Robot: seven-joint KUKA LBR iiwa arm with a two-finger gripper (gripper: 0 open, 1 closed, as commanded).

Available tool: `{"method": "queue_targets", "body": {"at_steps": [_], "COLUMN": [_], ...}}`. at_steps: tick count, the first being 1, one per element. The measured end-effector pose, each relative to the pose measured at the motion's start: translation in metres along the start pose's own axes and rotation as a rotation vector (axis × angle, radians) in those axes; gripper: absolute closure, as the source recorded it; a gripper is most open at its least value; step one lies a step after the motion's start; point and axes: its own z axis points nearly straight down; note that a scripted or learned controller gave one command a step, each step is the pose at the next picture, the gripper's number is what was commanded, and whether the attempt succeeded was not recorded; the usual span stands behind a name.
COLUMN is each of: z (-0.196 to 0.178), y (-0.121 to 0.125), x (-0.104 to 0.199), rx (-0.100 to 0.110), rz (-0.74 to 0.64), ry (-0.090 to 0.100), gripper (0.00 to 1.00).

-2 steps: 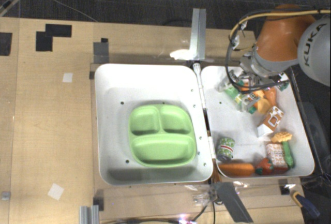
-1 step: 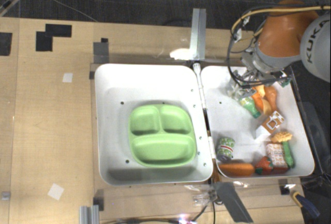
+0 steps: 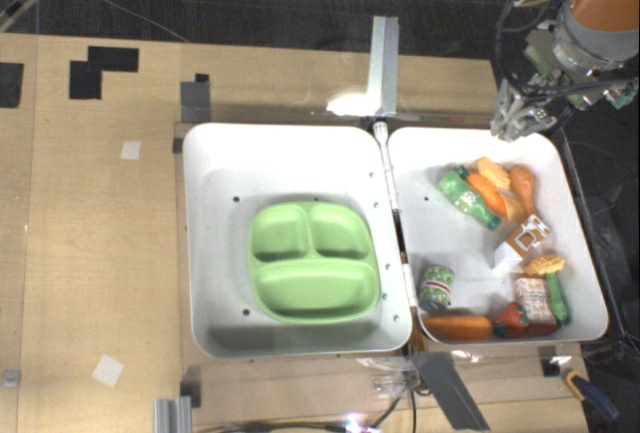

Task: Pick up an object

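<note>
Two white bins sit side by side. The left bin [image 3: 215, 221] holds a green plate [image 3: 313, 261]. The right bin [image 3: 430, 156] holds toy food: a carrot [image 3: 458, 326] near, a green bottle [image 3: 468, 197] far. The gripper [image 3: 518, 119] hangs over its far edge, holding nothing.

Below the fingers [image 3: 519, 116], which look like pale bare metal, both bins [image 3: 213, 156] are smooth white plastic with a soft sheen. Far to their lower left, the green divided tray [image 3: 313, 261] is matt plastic. The toy foods [image 3: 490, 191] just beneath them look like glossy moulded plastic. The bench [image 3: 90, 251] looks like light, matt wood, and the upright post [image 3: 384, 66] to their left like brushed metal.
</note>
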Motion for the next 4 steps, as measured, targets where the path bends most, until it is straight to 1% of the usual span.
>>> {"method": "queue_targets", "body": {"at_steps": [1, 2, 3, 4], "z": [0.008, 0.159, 0.181, 0.177], "y": [0.002, 0.036, 0.064, 0.084], "x": [0.001, 0.001, 0.01, 0.081], "rx": [-0.011, -0.025, -0.011, -0.01], "rz": [0.0, -0.099, -0.043, -0.084], "ry": [0.009, 0.018, 0.008, 0.008], "gripper": [0.0, 0.0, 0.0, 0.0]}}
